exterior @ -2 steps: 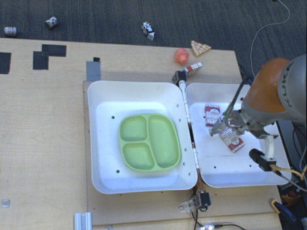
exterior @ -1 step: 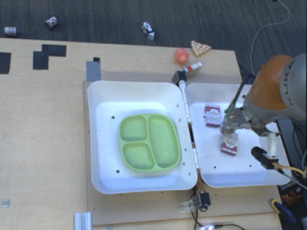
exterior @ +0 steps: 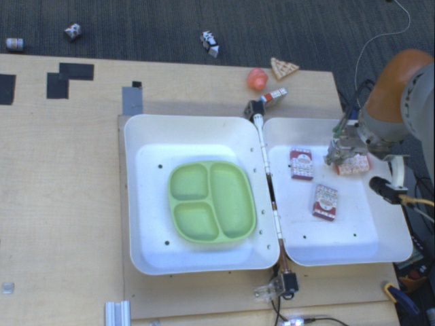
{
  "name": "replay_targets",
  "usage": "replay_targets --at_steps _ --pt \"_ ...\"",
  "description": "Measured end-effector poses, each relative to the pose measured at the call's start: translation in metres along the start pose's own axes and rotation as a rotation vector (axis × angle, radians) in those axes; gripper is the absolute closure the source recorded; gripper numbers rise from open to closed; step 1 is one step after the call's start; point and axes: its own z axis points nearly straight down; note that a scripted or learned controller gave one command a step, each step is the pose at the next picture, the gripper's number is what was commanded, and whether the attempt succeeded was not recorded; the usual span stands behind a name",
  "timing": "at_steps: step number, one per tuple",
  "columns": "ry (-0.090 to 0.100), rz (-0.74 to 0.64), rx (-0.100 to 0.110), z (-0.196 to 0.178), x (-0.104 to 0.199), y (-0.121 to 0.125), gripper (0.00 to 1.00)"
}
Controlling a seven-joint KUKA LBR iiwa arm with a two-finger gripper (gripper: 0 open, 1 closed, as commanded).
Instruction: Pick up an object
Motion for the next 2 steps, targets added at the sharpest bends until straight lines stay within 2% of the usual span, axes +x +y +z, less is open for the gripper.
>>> replay_targets --at_steps 1,2 --pt "0.002 -0.001 -0.002 -0.113 0.084 0.002 1.0" --pt "-0.001 0.002 -0.001 -0.135 -0.003 0.008 1.0"
